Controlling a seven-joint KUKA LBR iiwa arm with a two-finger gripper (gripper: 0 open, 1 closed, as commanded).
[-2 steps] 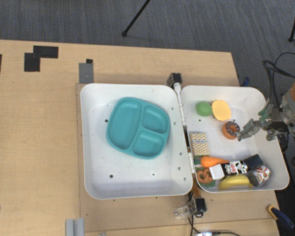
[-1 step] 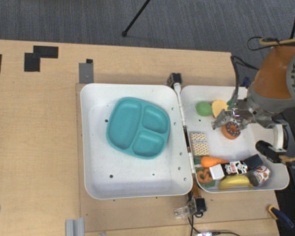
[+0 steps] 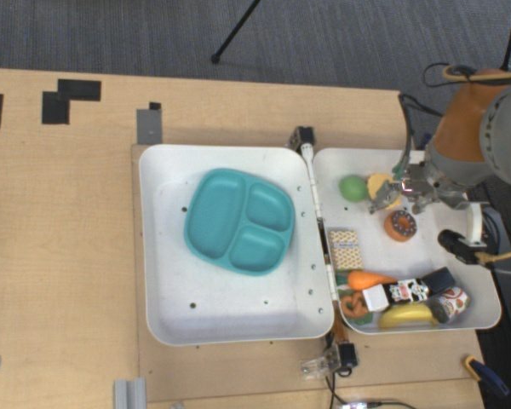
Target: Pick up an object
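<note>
My gripper [image 3: 403,201] hangs over the back of the right bin [image 3: 485,312], below the arm's orange band [image 3: 465,126]. It is open, with nothing between its fingers. A round orange-brown object [image 3: 401,225] lies just in front of the fingertips. A yellow piece [image 3: 376,183] and a green ball [image 3: 353,187] sit to the gripper's left. Along the bin's front lie an orange carrot [image 3: 370,279], a yellow banana [image 3: 406,315], a black-and-white carton [image 3: 409,291], a small can [image 3: 452,301] and a checkered packet [image 3: 344,247].
The left bin [image 3: 166,313] holds a teal divided plate [image 3: 239,220]. A black clamp [image 3: 303,136] sits at the back where the bins meet. Cables [image 3: 485,254] run along the right bin's right side.
</note>
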